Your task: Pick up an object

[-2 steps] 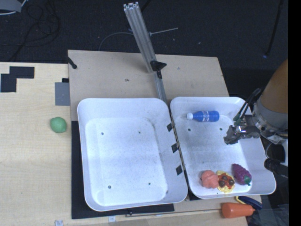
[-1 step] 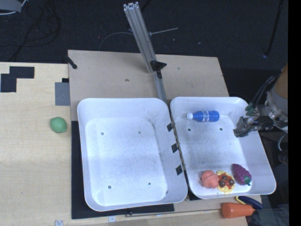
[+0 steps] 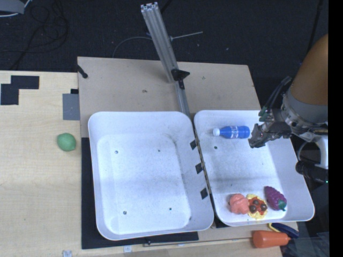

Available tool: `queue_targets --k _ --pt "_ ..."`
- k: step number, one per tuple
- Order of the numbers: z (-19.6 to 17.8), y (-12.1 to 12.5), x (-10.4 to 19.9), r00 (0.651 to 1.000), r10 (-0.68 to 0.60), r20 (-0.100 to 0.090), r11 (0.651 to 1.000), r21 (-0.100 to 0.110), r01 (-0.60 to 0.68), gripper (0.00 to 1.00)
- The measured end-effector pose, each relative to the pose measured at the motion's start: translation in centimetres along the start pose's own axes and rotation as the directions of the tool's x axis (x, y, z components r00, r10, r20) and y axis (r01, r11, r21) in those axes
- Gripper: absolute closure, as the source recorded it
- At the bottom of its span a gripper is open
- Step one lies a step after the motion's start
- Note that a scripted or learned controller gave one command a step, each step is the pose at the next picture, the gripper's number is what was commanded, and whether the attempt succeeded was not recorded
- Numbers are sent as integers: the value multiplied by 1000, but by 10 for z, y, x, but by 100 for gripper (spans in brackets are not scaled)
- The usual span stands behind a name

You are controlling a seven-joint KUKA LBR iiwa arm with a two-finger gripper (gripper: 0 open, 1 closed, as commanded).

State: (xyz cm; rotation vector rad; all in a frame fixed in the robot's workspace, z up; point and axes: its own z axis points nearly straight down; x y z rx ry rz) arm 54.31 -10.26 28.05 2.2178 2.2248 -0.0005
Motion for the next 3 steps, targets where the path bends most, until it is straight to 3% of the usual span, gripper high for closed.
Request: queue_targets --k 1,2,3 --pt "15 10 48 1000 0 -1 1000 2 0 100" --pt "18 38 97 1000 0 -1 1000 1 0 100" --pt "28 46 145 1000 0 -1 1000 1 0 100"
